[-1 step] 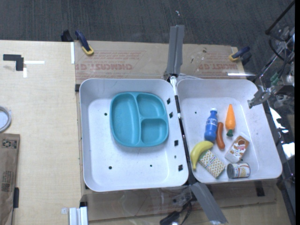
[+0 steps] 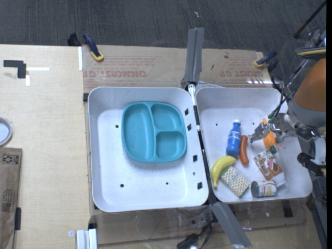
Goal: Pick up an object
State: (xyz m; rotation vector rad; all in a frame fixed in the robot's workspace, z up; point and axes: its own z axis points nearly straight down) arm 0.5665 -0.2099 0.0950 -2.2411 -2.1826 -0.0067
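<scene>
Brown board point(image 2: 155, 66) printed "CHEMCUT" upside down, blue bottle point(image 2: 234, 137), labelled can point(image 2: 263, 189)

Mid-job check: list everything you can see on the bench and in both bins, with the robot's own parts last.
Shallow white plastic bins: two, side by side.
Turquoise three-compartment plastic plate: one, left bin.
Blue plastic bottle with white cap: one, right bin.
Red-orange toy sausage: one, beside the bottle.
Yellow toy banana: one, right bin's left side.
Patterned snack packets: two, near edge.
Small white can: one, lying down.
Small orange item: one, at the hand.
Hand: grey, over right bin.
</scene>
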